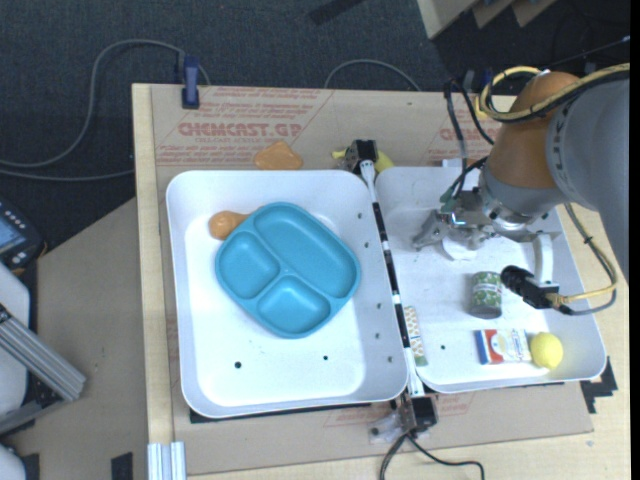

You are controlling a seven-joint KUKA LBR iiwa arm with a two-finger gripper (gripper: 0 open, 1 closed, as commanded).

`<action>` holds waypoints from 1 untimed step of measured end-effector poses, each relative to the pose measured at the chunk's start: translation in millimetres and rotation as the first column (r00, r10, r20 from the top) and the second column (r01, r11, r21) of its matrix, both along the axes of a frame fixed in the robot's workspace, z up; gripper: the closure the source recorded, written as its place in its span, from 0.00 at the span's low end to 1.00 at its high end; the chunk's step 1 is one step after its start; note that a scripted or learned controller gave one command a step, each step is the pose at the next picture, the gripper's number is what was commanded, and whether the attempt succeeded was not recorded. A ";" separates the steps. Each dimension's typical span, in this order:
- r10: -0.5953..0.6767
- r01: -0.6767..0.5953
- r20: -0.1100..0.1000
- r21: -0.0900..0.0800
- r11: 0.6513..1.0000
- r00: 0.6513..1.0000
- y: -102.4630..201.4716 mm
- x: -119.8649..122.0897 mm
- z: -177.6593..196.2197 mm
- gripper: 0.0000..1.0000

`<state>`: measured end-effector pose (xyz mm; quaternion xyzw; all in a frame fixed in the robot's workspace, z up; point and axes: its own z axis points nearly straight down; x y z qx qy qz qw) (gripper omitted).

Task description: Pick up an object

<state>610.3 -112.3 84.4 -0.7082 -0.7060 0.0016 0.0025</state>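
Note:
My gripper [453,230] is low over the upper middle of the right bin [430,298], hanging from the grey arm with its orange band [525,138]. A small white thing [461,249] lies just beneath it; whether it is touched I cannot tell. In front of the gripper stands a small can with a green label [485,294]. A flat red, white and blue packet [502,346] and a yellow lemon [546,351] lie at the bin's near right corner.
The left bin [200,348] holds a blue divided plate [287,268] with an orange piece [224,224] at its far left edge. Another orange thing [277,155] and a yellow-black clamp [361,154] sit on the bench behind the bins. Cables loop around the arm.

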 end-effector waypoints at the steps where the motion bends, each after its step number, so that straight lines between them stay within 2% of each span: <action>1: -0.002 0.002 -0.001 0.000 1.000 1.000 -25.3 -61.7 -0.3 0.00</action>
